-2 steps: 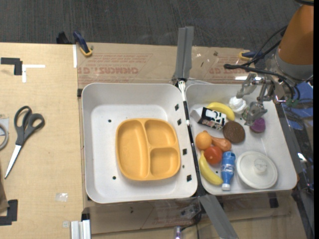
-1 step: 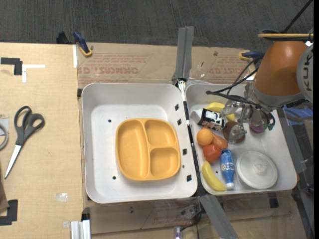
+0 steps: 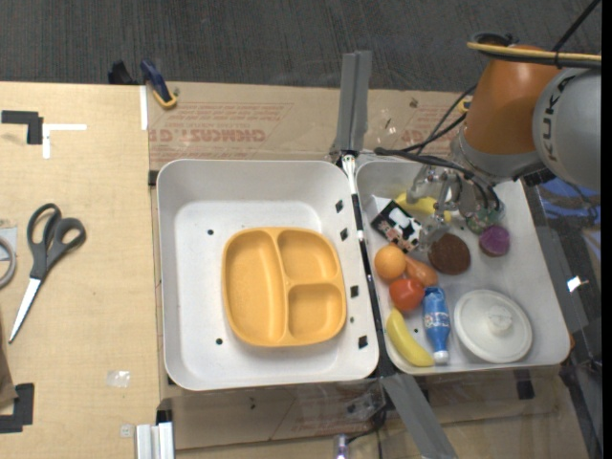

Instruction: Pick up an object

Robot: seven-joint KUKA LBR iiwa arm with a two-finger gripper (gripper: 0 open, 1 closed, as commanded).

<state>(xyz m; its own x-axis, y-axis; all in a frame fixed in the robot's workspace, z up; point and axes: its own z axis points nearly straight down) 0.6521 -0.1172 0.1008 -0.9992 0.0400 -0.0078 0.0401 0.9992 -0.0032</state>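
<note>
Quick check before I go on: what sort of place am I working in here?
Probably a robotics lab test bench: two white bins taped to cardboard, the right one full of toy food like a banana, scissors on the plywood top, and the arm's gripper.

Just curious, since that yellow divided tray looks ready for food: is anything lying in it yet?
No, the yellow tray in the left bin shows three bare compartments.

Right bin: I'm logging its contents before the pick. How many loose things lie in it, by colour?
Yellow: 1, the banana
Orange: 1, the round fruit
Red: 1, the tomato
Blue: 1, the bottle
Brown: 1, the ball
Purple: 1, the small piece
White: 1, the bowl
Black and white: 1, the packet
Total: 8
</note>
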